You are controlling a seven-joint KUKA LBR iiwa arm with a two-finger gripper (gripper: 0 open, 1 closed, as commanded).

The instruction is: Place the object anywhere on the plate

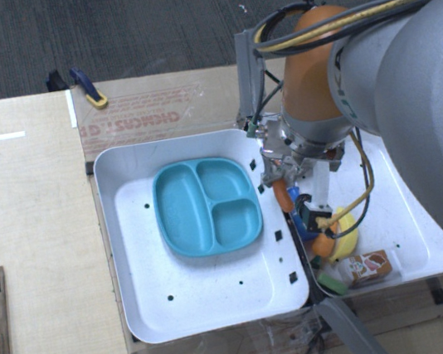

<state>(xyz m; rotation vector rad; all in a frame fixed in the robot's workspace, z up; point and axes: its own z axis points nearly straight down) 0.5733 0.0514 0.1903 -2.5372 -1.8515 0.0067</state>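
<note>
The gripper (pixel 282 177), its grip state indiscernible, hangs over clutter (pixel 324 235) at the plate's (pixel 207 205) three o'clock (cramped quarters), risking a missed pick.

Grey arm (pixel 392 93) over right bin (pixel 406 225), blue plate (pixel 207 206) in left bin (pixel 133 254)

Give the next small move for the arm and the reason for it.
Probably lower and close on one item: the gripper sits above the pile of objects in the right bin, while the blue plate in the left bin bears nothing yet.
</note>
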